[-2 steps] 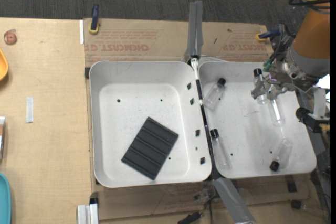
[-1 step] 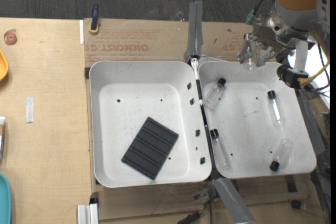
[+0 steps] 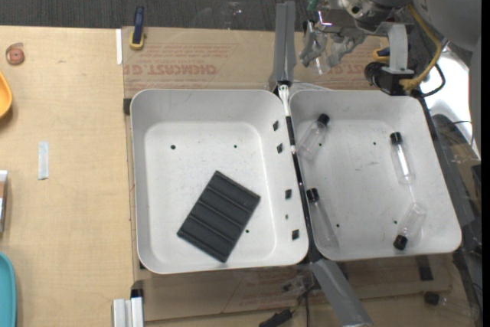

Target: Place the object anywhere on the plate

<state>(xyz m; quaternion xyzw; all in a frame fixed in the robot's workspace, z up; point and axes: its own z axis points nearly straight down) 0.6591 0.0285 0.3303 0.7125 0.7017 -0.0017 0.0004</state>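
A black ribbed rectangular plate (image 3: 220, 215) lies flat and askew in the left bin (image 3: 153, 107), toward its front. Several clear plastic tubes with black caps lie in the right bin (image 3: 429, 126): one (image 3: 312, 137) near the back left, one (image 3: 400, 158) at the right, one (image 3: 410, 224) at the front right, one (image 3: 321, 220) along the left wall. My gripper (image 3: 321, 56) hangs above the cardboard just behind the right bin's back left corner, clear of the tubes and far from the plate. I see nothing held in it.
The divider between the bins (image 3: 295, 165) carries small black clips. A blue and yellow clamp (image 3: 138, 27) sits on the cardboard (image 3: 191, 61) behind the left bin. The wooden table (image 3: 61, 165) at left holds small items. Cables (image 3: 398, 76) hang by the wrist.
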